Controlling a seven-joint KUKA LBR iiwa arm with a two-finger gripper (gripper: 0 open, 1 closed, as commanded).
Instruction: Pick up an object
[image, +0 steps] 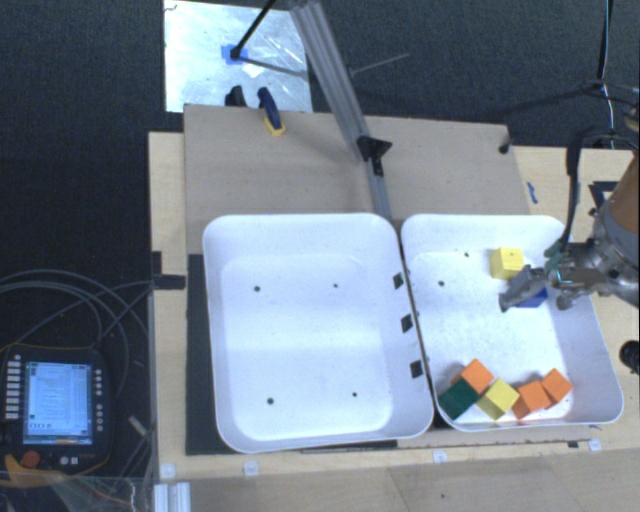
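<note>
Two shallow white bins are seen side by side on the table. The left bin sits at centre frame; the right bin lies toward the right edge.

The end effector is seen inside the right bin, at its upper right part, with the arm entering from the right of the frame. Its grey fingers point left. A blue block is seen just at the fingertips, partly hidden by them; whether it is gripped or merely beside them cannot be told, nor can the finger spread.

A yellow block rests on the bin floor just above and left of the end effector, apart from it.

A cluster is noted along the lower edge of the right bin: a green block at the left, an orange block touching it above, a second yellow block beside these, and two further orange blocks to the right, close together near the lower right corner.

A handheld control pendant with a lit screen is seen at the lower left of the frame, off the table, with cables around it.
</note>
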